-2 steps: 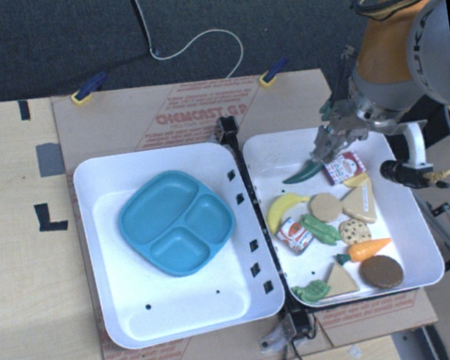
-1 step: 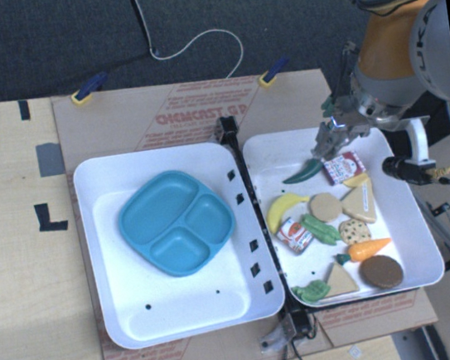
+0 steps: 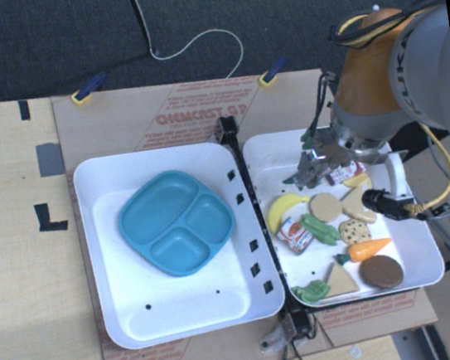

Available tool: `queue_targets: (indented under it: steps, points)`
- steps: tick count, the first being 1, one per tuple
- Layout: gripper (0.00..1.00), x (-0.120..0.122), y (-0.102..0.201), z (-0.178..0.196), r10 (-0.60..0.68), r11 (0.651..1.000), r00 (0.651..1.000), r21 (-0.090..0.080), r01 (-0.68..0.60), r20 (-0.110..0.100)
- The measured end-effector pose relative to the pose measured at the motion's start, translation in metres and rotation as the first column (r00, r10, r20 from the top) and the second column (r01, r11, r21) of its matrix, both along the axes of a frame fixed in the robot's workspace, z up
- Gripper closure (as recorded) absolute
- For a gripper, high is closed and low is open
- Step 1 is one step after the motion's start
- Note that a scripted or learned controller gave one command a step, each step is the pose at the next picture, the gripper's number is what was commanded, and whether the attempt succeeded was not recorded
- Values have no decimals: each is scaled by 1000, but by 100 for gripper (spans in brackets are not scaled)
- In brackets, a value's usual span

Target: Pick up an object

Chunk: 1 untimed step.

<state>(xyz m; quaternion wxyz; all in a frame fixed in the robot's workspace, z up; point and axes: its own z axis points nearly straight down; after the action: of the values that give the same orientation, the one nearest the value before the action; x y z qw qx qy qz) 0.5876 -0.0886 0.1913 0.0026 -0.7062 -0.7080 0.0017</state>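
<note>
Pincer (image 3: pixel 311 169) over the right bin (image 3: pixel 435 265), up at the far end, and we cannot tell whether it is spread or pressed together. Nothing shows in its grip. Nearest candidate, we reckon, is the banana (image 3: pixel 284 208), lying just toward the near side and a touch left of the pincer, long axis curving along the divider side. Beside it sit the round cookie (image 3: pixel 324 206), green bean (image 3: pixel 323 231) and carrot (image 3: pixel 368 250). Left bin (image 3: pixel 116 317) holds the blue divided plate (image 3: pixel 176 222), well apart.

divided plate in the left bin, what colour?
Light blue: the divided plate sits in the left bin, seen clearly in the camera view.
</note>
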Motion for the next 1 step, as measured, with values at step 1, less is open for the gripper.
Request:
queue_targets:
  steps: [1]
  points:
    - [0, 2, -2, 1, -1, 1000, 1000, -1, 1, 4]
